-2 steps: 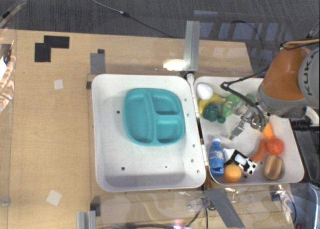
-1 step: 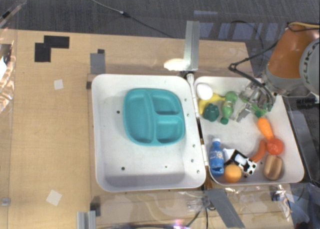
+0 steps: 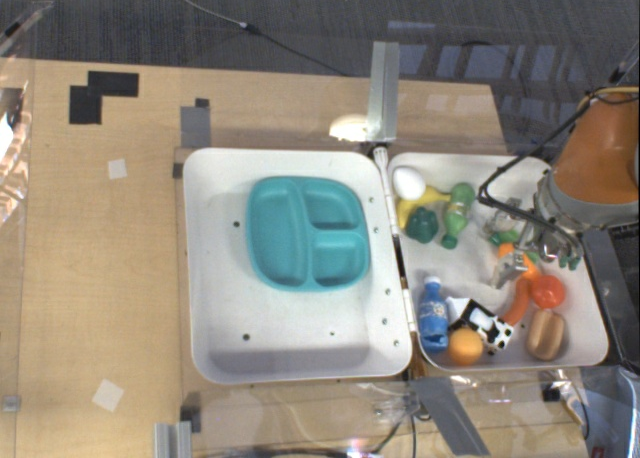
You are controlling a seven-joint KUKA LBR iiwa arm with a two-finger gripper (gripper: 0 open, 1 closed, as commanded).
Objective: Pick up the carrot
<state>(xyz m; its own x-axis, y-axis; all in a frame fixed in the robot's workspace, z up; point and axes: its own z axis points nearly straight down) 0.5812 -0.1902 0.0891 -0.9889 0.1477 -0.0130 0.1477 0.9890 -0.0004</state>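
- the gripper (image 3: 517, 264) hangs low in the right bin (image 3: 590, 351), at the right of the frame, just above the upper end of the carrot (image 3: 520, 298); its metal fingers are too small and cluttered to say how far apart they are, and i cannot tell whether they touch or hold anything.
- the carrot, a smooth orange taper, lies slanted in the lower right of that bin, below the gripper.
- close round it: a red tomato (image 3: 547, 292) just to its right, a brown bread roll (image 3: 545, 334) below that, a black-and-white cow toy (image 3: 490, 328) and an orange (image 3: 465, 347) to its lower left, a blue bottle (image 3: 432, 312) further left.
- higher in the bin: a white egg (image 3: 408, 183), a yellow piece (image 3: 418, 208), a dark green pepper (image 3: 422, 225) and a green bottle (image 3: 456, 212).
- the left bin (image 3: 215, 276) holds a teal divided plate (image 3: 306, 232), glossy with rounded corners.
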